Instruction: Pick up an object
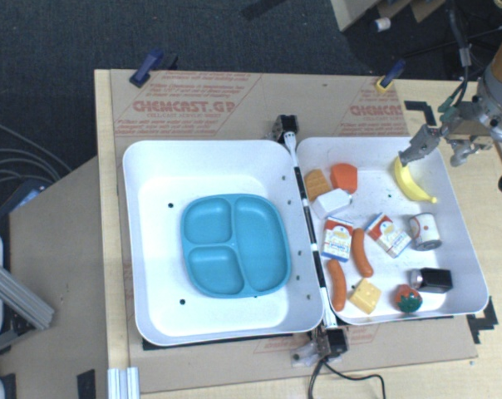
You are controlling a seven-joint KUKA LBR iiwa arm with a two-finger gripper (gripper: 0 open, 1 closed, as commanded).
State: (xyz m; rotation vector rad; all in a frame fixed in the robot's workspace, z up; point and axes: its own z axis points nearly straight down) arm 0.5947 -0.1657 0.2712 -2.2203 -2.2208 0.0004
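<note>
Now, start with the big pieces: the right bin (463,248) lies under and to the left of your gripper (442,142), and the left bin (143,223), with its blue divided plate (234,244), sits well beyond that, further left.

Your nearest candidate is the banana (413,181), just below and slightly left of the fingertips, close but, as far as you can see, not touched. Judge it as light toy plastic: stiff, smooth, a little slippery, and curved, so it may roll out of a pinch. Take it across the thick middle of the curve, not at the tapered ends.

Further down and left of the gripper lie two sausages (361,252), narrow, rounded and probably light; grip them across the short axis. The small cartons (337,241) and the white block (333,203) have flat faces and should hold well. The orange piece (344,176) and the bread-coloured piece (317,183) sit leftmost, near the wall between the bins. The can (425,230), the black block (435,279), the cheese wedge (366,295) and the small round fruit (409,299) lie below the gripper, the round one likeliest to slip.

As for the gripper, two finger-like parts appear spread apart at the bin's upper right corner, and nothing sits between them; you are holding nothing.
</note>
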